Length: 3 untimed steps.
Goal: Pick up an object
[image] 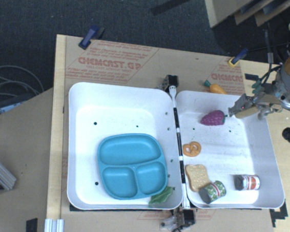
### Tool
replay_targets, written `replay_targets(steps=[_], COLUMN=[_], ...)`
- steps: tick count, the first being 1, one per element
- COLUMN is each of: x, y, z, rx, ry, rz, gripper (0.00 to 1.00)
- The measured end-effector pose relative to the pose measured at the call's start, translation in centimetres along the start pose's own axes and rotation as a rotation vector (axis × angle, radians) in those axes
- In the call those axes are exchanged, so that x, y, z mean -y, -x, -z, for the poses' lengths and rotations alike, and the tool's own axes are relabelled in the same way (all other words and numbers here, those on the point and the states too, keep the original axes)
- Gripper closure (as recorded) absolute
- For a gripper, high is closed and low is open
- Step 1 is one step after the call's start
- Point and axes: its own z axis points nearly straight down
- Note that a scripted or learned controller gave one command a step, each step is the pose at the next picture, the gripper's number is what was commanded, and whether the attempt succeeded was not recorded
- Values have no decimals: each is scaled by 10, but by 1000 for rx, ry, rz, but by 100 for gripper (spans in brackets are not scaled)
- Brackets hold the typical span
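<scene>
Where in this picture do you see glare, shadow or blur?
Camera view: even, soft lighting; mild glare on the white left bin; faint shadows beside the blue tray and raspberry; the gripper and small cans look slightly soft; floor at top dark.

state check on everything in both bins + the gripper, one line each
gripper: over right bin's far edge, beside the grapes, fingers unclear
purple grapes: lying in right bin, not gripped
pretzel: flat, by the divider
toast slice: flat, touching the green can
green can: on its side
red can: on its side
blue tray: right way up in left bin
green leaf: against tray's near corner
</scene>
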Motion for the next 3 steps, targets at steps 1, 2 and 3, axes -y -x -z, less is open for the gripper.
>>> replay_targets(steps=[1, 2, 3], x=[-28, -49, -32], y=[-14, -59, -46], z=[-71, -136, -134], rx=[-2, -2, 0], ry=[-4, -4, -3], rz=[1, 1, 0], gripper=[0, 0, 0])
